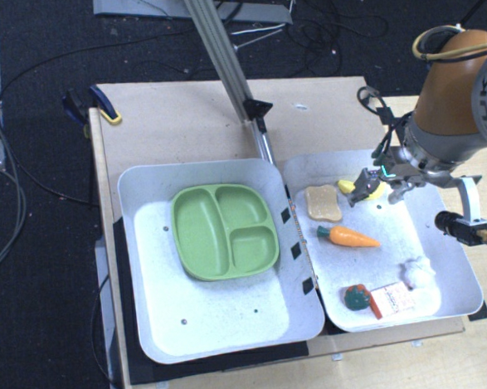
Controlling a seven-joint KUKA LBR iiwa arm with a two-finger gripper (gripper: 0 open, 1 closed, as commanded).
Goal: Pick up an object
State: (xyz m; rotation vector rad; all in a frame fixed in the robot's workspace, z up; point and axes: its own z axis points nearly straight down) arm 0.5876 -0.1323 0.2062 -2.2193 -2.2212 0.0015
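1. Wooden bench top (179, 111), pale, set on a dark floor strewn with cables; it bears two shallow white bins side by side. A slanted metal strut (221, 50) crosses above it.
2. Left white bin (152, 320): holds a green plastic divided plate with three compartments (226, 231), lying flat near the bin's middle.
3. Right white bin (459, 299), taken as landmark for what follows; the loose objects are scattered across it, apparently as pick candidates.
4. Tan slice of toy bread (323, 202): at the right bin's upper left, lying flat.
5. Orange toy carrot with green top (351, 237): just below the bread, lying on its side near the bin's centre.
6. Small yellow object (347, 187): at the bin's upper edge, just beside the bread and touching or nearly touching the fingertips; its shape is too small to tell.
7. Red-and-white small box with a green and red item at its left end (384, 298): near the bin's lower edge.
8. White crumpled lump (415, 271): toward the bin's lower right.
9. Two-finger gripper (374, 185): low over the bin's upper part, beside the yellow object, on the grey and orange arm (452, 83). Whether its fingers are spread or closed cannot be told, nor whether anything is held.
10. Judgement: the yellow object looks the likely target, since the tool sits nearest it.
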